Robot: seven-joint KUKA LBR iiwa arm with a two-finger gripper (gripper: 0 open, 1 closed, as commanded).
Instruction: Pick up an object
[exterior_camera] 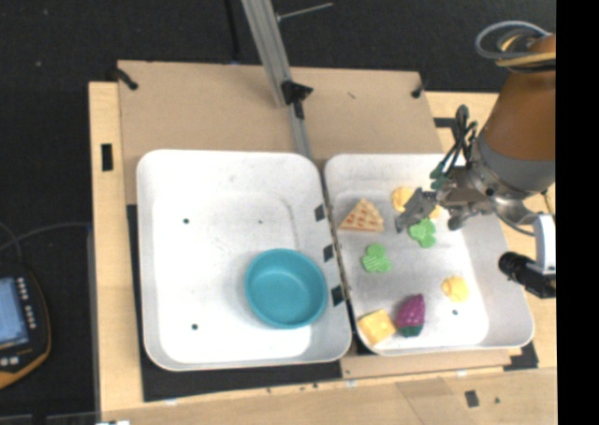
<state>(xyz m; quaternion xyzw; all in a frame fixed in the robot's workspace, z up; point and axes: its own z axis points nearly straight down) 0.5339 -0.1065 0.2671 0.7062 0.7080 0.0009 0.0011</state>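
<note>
My gripper [432,219] hangs over the middle of the right bin [505,320], its two fingers spread apart and open. A small green toy [423,234] lies on the bin floor just below and between the fingertips, not gripped. A yellow piece [403,197] sits just left of the left finger. An orange waffle-like wedge [361,217] lies further left. Another green toy [375,258], a small yellow piece [455,287], a purple grape bunch [410,314] and a yellow block [376,327] lie nearer the front.
The left bin [187,189] holds a teal bowl [284,287] at its front right. A grey metal pole [271,49] slants down to the divider between the bins. A handheld controller [17,315] lies off the bench at the left.
</note>
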